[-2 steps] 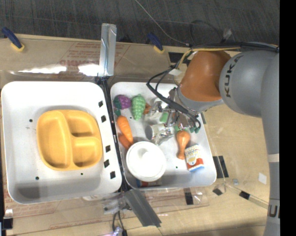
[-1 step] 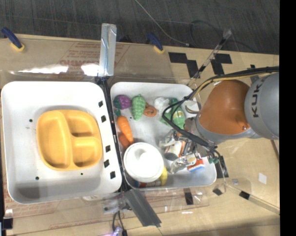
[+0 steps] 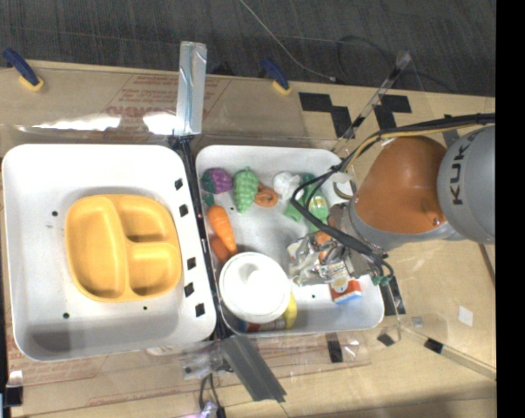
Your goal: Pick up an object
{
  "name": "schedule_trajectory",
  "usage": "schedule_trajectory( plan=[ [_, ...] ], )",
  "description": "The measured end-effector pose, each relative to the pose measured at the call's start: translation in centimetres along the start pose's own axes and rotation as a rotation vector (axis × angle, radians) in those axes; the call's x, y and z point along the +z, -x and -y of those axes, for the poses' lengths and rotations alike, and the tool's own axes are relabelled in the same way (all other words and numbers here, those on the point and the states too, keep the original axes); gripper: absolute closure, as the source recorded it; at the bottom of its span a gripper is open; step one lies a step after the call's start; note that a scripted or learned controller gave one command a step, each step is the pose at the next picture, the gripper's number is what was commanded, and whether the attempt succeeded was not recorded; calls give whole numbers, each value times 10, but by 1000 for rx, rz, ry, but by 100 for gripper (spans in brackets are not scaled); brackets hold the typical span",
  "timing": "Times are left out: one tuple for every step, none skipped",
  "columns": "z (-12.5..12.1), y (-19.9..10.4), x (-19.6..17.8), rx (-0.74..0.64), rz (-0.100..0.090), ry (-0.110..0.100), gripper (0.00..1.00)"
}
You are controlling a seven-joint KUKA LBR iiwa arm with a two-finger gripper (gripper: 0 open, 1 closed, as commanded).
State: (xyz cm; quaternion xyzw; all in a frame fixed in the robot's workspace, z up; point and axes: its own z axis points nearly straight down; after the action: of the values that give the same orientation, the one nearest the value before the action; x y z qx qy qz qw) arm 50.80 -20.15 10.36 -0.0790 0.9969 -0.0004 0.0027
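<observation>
The table (image 3: 88, 94) carries two shallow white bins side by side. The left bin (image 3: 36, 259) holds a yellow divided tray (image 3: 123, 244), lying flat near its middle. The grey arm (image 3: 471, 190) reaches in over the right bin (image 3: 245, 157), and its orange band (image 3: 401, 185) hides that bin's right wall and part of the floor. The jaws (image 3: 319, 255) hang low above the bin's lower right, tangled with cables and glare, so I cannot tell whether they are open or closed, nor whether anything sits between them. Just left of them lies a white bowl (image 3: 253, 286), over a yellow thing mostly hidden. A red and white item (image 3: 346, 292) sits just below them. Farther up lie an orange carrot (image 3: 220, 225), green grapes (image 3: 245, 187) and purple grapes (image 3: 216, 181).
</observation>
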Motion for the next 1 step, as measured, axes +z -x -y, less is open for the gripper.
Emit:
schedule_trajectory(
  plan=[
    [0, 0, 0, -1, 0, 0, 0]
  ],
)
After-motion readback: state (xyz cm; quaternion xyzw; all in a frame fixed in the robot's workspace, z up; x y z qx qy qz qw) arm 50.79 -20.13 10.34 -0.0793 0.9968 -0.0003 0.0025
